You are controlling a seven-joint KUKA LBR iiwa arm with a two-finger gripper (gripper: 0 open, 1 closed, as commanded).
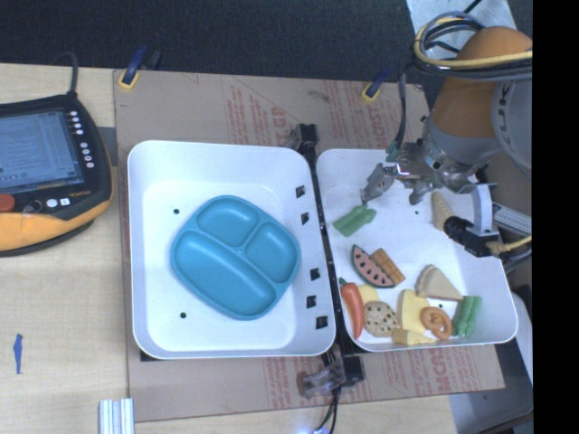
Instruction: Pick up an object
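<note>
A blue divided plate (237,256) lies in the left white bin (145,242), well left of the fingers (375,186); farther left still rests a teach pendant (45,174) (screen lit).

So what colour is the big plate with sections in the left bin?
Light blue. The divided plate shows best in the camera view, lying in the left bin.

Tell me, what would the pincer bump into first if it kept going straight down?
Probably the small green toy food piece, just below-left of the pincer, or the white bin's floor beside it. Depth is hard to judge.
</note>
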